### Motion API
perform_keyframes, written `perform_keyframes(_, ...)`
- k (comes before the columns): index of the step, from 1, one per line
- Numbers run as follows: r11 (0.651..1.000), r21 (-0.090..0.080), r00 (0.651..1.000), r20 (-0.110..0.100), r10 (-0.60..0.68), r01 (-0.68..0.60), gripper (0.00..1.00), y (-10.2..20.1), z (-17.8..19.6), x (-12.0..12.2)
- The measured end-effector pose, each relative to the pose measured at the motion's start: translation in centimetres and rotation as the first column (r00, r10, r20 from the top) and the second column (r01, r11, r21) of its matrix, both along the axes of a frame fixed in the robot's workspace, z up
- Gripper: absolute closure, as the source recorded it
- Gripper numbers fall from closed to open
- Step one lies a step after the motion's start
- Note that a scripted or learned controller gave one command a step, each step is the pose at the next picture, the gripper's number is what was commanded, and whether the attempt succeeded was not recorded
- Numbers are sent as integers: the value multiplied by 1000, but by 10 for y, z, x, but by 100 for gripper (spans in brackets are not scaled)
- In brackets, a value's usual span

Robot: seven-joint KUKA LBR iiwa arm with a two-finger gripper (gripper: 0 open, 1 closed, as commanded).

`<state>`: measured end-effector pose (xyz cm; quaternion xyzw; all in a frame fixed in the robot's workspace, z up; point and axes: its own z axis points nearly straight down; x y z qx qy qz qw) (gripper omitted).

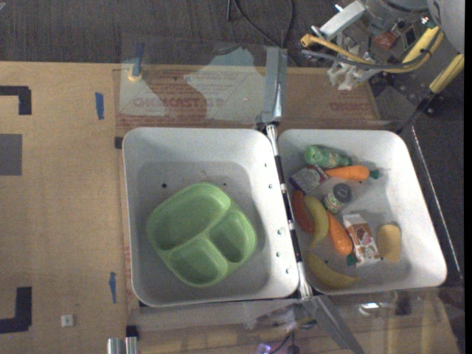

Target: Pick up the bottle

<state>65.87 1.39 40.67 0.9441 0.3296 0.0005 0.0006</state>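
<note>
From the camera view above the bench, the arm stood at the far right, outside the bins. Its gripper point(345, 74) hung over the bench just beyond the far rim of the right bin point(413, 161). It carried nothing. I could not tell whether it was spread or pressed together, because cables and the wrist covered much of it.

The bottle point(327, 155), a green one, lay on its side in the far part of the right bin, close to the far wall. A carrot point(349, 173) lay just beside it on the near side, perhaps touching it, and a small box point(308, 178) was near its left end. More toward the near side there were a round-topped jar point(339, 195), two bananas point(318, 220), a carton point(363, 240) and other toy food. The left bin point(195, 133) held a green tray point(200, 233).

In my judgement the task was at its first step, the approach, and the grasp was not yet begun. The next move would call for bringing the gripper toward the near side and down over the bottle. It should close across the narrow width of the bottle, not along it. The carrot and the far wall left little room, so a careless descent could push the bottle away or catch the carrot instead.
</note>
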Motion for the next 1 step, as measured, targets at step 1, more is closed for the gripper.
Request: perform_keyframes(1,946,2,946,1,-323,323,100,73,19,-8)
